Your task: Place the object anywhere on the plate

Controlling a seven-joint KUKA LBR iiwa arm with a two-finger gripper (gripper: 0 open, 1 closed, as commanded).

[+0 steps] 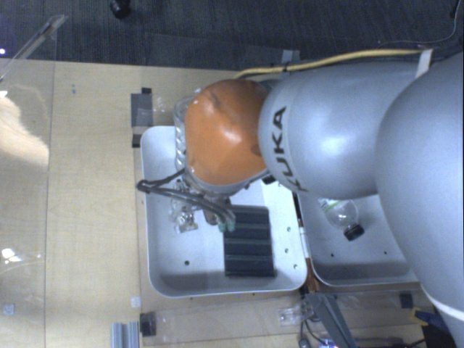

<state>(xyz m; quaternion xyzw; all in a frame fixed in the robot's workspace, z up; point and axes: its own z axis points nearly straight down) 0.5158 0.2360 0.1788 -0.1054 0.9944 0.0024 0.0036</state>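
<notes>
The arm [348, 122] lies nearest the lens, its grey bulk covering most of the right bin [362, 274], with the orange band [221, 133] hanging over the far edge of the left bin [148, 267]. Below the band the claw [190, 214] reaches down into the left bin's middle; whether it is clenched, released or grasping anything I cannot tell, as the wrist hides it.

Just beside the claw, towards the bin's near right corner, lies a dark ribbed slab [249, 241], flat on the floor; I judge this to be the plate. The likeliest object is a clear bottle [339, 212] with a black cap, lying on its side in the right bin by its left wall, apart from the claw. Something pale and glassy shows at the claw itself, too blurred to name.

Loose cables [163, 183] loop over the left bin's left edge onto the bench [87, 230] and could snag.
</notes>
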